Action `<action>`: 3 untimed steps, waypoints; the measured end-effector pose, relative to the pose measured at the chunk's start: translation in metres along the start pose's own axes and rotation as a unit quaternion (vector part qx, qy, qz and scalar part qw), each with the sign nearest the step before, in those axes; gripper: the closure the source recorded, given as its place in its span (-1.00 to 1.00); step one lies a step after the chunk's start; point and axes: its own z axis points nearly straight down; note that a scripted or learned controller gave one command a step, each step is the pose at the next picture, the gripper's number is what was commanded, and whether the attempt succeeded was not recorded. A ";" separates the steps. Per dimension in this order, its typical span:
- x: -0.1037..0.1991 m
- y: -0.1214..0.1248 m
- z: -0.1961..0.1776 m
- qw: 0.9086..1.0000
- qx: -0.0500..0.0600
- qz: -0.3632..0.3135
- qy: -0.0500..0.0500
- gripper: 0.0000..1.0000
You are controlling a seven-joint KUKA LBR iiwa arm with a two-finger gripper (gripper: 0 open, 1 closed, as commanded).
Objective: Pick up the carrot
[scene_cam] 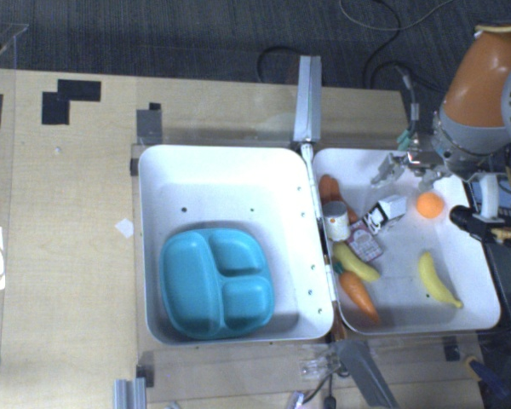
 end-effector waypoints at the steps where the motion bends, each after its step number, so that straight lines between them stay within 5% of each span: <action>1: -0.069 -0.010 0.057 0.999 0.000 -0.037 -0.001 -1.00; 2: -0.089 -0.031 0.112 1.000 -0.002 0.007 -0.001 -1.00; 3: -0.088 -0.029 0.100 1.000 -0.005 0.006 -0.001 1.00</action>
